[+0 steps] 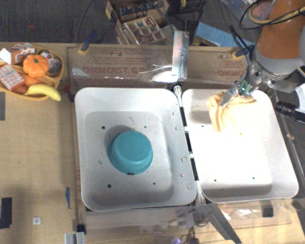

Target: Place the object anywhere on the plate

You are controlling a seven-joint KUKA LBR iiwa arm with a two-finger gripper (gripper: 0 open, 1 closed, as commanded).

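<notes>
A round teal plate (pixel 131 151) lies in the middle of the left bin (pixel 91 105). The object is a pale yellow, soft, crumpled piece (pixel 218 115) at the back of the right bin (pixel 244 161). My gripper (pixel 230 97) reaches in from the upper right and is shut on the top of this piece. The piece hangs down from the fingers, and its shadow falls to the left on the bin floor. Gripper and object are well to the right of the plate, across the divide between the bins.
A basket (pixel 0 80) with a banana, a small pumpkin and boxes sits on the bench at far left. A cardboard wall (pixel 122 65) runs behind both bins. Cables and crates lie beyond it.
</notes>
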